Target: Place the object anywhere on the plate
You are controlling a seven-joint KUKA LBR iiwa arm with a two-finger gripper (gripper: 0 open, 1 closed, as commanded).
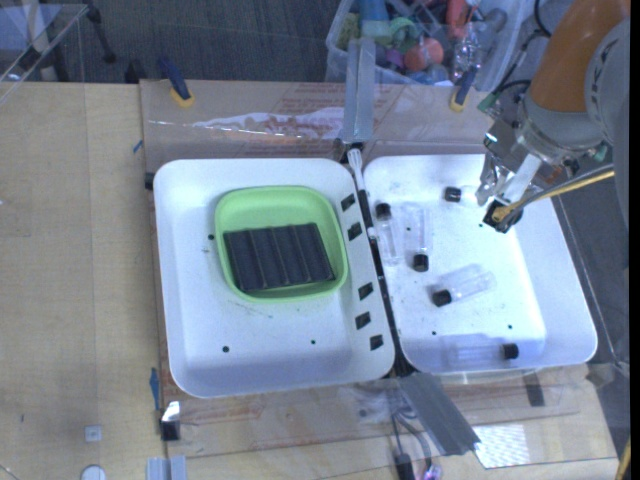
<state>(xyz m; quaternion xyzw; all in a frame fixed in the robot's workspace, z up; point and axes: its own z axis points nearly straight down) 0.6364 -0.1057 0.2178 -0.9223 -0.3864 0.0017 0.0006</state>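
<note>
Camera view: claw, its grip state indiscernible, hangs over the right bin near the table's far-right corner, where clear vials lie, the green plate waiting in the left bin.

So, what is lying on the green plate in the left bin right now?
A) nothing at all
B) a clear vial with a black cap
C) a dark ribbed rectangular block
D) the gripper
C: a dark ribbed block lies flat on the green plate, while the clear vials lie in the right bin, where the gripper is.
</note>
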